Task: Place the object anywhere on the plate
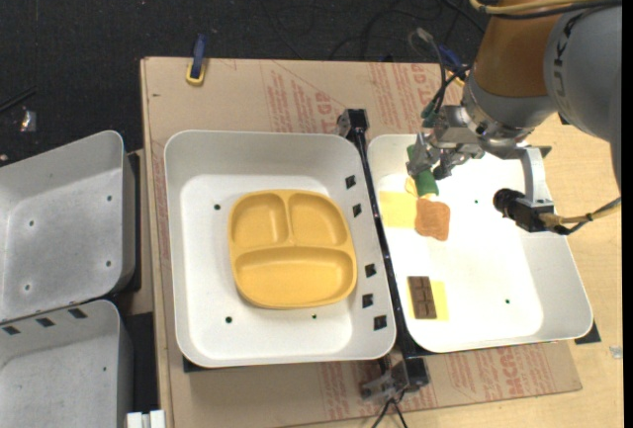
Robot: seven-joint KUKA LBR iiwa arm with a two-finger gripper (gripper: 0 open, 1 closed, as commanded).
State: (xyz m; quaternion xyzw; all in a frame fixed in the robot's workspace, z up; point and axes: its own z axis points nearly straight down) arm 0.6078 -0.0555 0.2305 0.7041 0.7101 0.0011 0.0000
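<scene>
A yellow divided plate (293, 249) lies in the middle of the left white bin (188, 218). Over the upper left part of the right bin (534, 288), my gripper (427, 169) points down from the grey arm with its orange band. A small green object (426, 184) sticks out between its fingertips, and the gripper is shut on it. The plate is well to the left of the gripper, across the divider between the bins.
In the right bin an orange-brown lump (432, 218) and a flat yellow slice (395, 209) lie just below the gripper. A brown bar (422, 297) rests on a yellow piece nearer the front. A black part (514, 206) of the arm hangs over the bin.
</scene>
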